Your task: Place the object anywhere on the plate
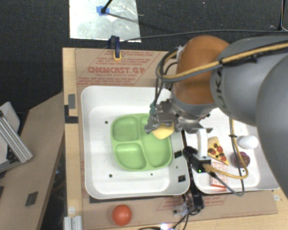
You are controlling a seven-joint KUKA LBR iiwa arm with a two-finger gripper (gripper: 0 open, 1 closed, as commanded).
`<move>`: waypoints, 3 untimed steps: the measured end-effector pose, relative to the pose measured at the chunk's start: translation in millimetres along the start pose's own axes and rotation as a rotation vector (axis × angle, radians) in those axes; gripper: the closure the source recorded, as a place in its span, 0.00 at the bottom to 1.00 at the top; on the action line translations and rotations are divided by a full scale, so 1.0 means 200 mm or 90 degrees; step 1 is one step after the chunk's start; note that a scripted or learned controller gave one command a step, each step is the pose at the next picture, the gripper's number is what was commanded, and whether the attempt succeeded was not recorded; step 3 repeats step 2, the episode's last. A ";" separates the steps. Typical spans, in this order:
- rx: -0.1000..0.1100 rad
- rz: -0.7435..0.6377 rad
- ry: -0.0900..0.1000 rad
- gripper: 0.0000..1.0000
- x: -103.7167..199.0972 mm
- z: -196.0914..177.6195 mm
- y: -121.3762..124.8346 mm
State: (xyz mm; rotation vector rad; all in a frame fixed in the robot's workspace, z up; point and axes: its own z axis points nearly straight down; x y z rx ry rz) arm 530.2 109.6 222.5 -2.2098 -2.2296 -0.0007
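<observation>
Gripper [156, 123] over right rim of green divided plate [134, 147] in left bin [98, 143]; pale yellow object [163, 132] at its tip, grip unclear. Right bin [252, 178]: pizza slice toy [216, 151], white egg [248, 142]. Orange ball [121, 214] at worktop's front edge.

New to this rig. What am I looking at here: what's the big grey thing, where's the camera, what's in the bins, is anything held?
One fixed camera looks down at a slant on a bench with two shallow white bins. The big grey shape with the orange band is a robot arm reaching in from the right. Its end effector hangs over the left bin, at the right edge of a green divided plate. A pale yellow object sits right under it, over the plate's rim; whether it is gripped or just lying there is too hidden to tell. The right bin holds a white egg-like piece, a pizza-slice toy and a dark purple item. An orange-red ball lies outside the bins, in front.
</observation>
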 end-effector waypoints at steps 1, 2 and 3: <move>-0.001 -0.001 0.000 1.00 0.27 -0.04 -0.09; -0.001 0.003 -0.001 0.00 0.25 -0.04 -0.09; -0.001 0.003 -0.001 0.00 0.25 -0.04 -0.09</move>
